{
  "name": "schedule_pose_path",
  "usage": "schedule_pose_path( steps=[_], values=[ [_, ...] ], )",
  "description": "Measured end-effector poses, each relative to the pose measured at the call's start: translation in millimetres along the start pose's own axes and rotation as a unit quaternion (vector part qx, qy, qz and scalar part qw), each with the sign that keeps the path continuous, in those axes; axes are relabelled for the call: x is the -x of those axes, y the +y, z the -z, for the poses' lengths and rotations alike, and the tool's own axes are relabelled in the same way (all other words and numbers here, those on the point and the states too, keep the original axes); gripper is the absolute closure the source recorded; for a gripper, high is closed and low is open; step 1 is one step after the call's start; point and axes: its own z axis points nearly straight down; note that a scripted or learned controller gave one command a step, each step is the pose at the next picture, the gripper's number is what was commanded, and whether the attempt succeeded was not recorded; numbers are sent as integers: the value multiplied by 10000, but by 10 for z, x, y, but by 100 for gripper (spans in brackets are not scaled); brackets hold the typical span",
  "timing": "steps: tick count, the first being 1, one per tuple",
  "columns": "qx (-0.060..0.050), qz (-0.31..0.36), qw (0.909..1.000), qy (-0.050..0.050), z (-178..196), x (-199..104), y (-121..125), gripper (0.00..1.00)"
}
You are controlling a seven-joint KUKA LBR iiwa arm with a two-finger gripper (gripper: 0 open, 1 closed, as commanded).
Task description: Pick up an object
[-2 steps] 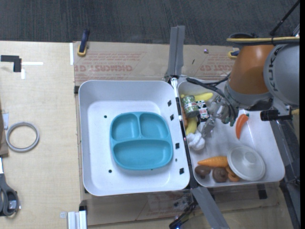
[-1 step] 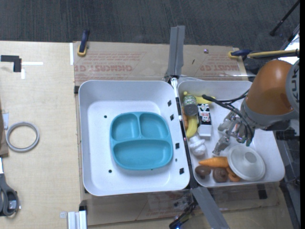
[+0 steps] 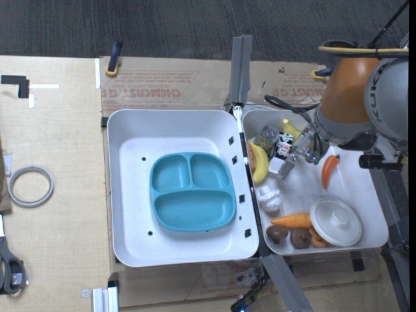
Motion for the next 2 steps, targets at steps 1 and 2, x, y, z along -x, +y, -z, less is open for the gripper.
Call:
schedule_pose_path(
  steps=[1, 2],
  values=[
    [-87, -853, 9962, 115, -44, 107, 82, 0],
    [-3, -1472, 9891, 2, -3, 3, -672, 0]
  ],
)
